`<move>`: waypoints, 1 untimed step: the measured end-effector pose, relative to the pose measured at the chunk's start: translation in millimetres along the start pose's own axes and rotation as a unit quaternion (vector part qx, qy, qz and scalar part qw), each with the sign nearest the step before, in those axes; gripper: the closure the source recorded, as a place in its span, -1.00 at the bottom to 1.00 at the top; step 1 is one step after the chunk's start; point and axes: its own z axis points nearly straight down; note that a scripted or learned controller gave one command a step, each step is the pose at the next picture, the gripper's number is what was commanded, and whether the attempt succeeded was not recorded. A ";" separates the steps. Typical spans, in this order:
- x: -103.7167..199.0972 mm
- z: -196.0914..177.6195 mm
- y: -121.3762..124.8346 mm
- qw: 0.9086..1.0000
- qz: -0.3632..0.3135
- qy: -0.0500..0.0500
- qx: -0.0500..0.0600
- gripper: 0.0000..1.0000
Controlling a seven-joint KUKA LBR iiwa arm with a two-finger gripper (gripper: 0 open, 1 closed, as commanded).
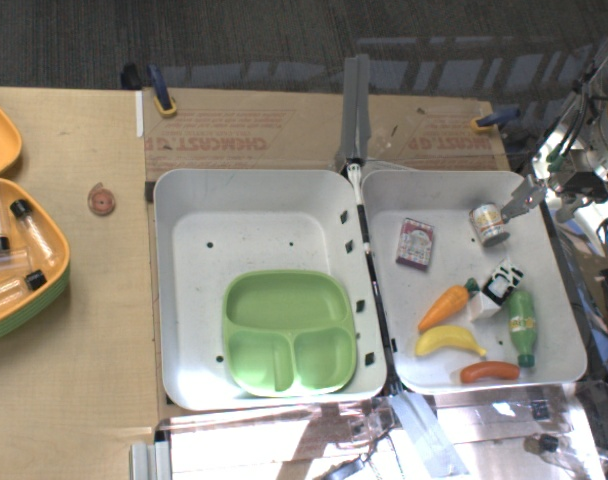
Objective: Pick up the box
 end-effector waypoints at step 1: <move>54.6 95.0 17.0 0.997 -0.081 0.000 -0.001 -1.00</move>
